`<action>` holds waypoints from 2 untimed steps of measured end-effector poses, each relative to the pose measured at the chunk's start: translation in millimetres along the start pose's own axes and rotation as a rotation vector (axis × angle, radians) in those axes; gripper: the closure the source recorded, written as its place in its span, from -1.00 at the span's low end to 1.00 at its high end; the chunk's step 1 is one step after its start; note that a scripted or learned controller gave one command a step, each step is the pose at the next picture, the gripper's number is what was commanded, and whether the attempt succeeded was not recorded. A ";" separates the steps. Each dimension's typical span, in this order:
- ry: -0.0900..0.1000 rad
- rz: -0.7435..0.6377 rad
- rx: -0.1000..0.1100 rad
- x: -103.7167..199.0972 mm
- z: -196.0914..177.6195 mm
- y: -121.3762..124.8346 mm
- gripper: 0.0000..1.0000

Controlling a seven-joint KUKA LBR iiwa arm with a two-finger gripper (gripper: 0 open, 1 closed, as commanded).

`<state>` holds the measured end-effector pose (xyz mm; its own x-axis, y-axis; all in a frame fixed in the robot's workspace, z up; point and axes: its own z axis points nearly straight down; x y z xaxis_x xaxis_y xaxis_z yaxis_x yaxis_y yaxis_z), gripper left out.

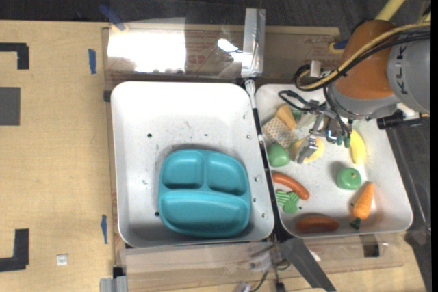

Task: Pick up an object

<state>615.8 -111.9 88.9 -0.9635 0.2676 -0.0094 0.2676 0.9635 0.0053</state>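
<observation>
My gripper (321, 139) hangs low over the upper middle of the right bin (400, 212), and it stands open. One metal finger (307, 146) is right over a small yellow toy (313, 152); I cannot tell if it touches it. Nothing shows between the fingers. Around it lie a waffle piece (276, 127), an orange wedge (286, 116), a green round toy (278, 156), a banana (357, 147), a green apple (349, 178), a carrot (363, 201) and two red sausages (291, 185) (316, 222).
The left bin (137, 113) holds a teal divided plate (204, 193). A small green leafy toy (287, 202) lies by the wall between the bins. The grey and orange arm (373, 72) with its cables covers the right bin's upper right corner.
</observation>
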 end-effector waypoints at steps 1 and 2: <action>-0.002 -0.139 0.004 29.7 -0.9 4.1 -1.00; -0.002 -0.176 0.004 77.1 -2.0 -0.7 -1.00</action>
<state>541.3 -92.0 90.1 -0.9954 0.0946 -0.0122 0.0946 0.9955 -0.0005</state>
